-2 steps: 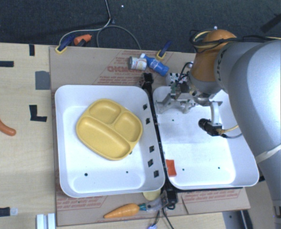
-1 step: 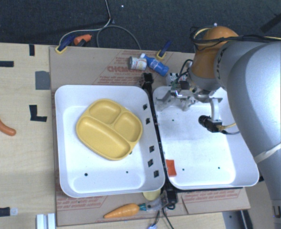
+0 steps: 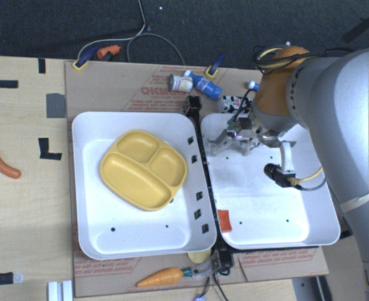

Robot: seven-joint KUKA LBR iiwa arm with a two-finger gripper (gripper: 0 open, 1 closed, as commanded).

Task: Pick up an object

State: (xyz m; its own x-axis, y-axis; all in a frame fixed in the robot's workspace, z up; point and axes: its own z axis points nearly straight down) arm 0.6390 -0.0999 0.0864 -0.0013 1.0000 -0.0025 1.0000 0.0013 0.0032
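Camera view, my gripper: my gripper (image 3: 229, 137) sits low over the far left corner of the right bin (image 3: 322, 227), close by the divider between the bins. I cannot tell how it is set, nor whether it has anything in it; the metal parts blur together against the white floor.

Camera view, my arm: the grey arm (image 3: 334, 118) comes in from the right and covers the bin's right side. The orange band (image 3: 275, 96) stands just behind the gripper. A black cable fitting (image 3: 280, 174) hangs on the near side of the wrist.

Camera view, candidate object, near: a small orange-red block (image 3: 223, 219) lies in the same bin, well toward the near edge from my gripper and hard against the left wall. My judgement: the wall leaves little room for a finger on that side.

Camera view, candidate object, left: a yellow divided plate (image 3: 144, 168) lies flat in the left bin (image 3: 87, 137), across the divider from my gripper. My judgement: too broad and flat for an easy pinch.

Camera view, outside the bins: a carrot (image 3: 160, 278) near the front edge, a sausage (image 3: 4, 163) far to the left, a blue-and-white bottle (image 3: 195, 83) beyond my gripper. I judge all outside my working area.

Step in hand: apparently a descent at the corner; no pick is confirmed.
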